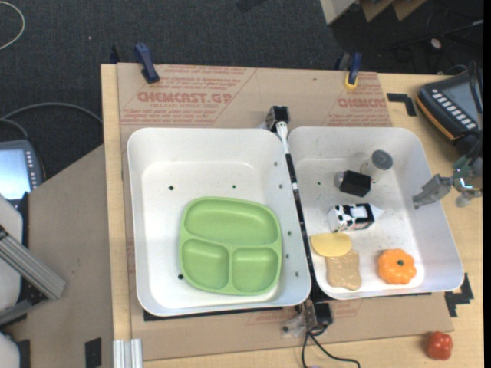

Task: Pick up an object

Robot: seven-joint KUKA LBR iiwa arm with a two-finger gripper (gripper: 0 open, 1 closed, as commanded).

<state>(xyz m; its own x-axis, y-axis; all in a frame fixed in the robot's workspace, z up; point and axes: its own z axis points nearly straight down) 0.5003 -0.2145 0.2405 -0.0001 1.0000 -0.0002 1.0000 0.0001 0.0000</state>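
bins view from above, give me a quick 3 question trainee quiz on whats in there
1. True or false: the green divided tray lies in the left bin.
2. Which thing in the right bin lies nearest its front right corner? A) the orange pumpkin B) the black block C) the grey round piece
3. Fill in: the yellow disc touches the tan ______ just in front of it.

Key
1. True.
2. A. The black block and the grey round piece sit towards the back of that bin; the black and white cow toy sits mid-bin.
3. Cracker; the disc overlaps its back edge.
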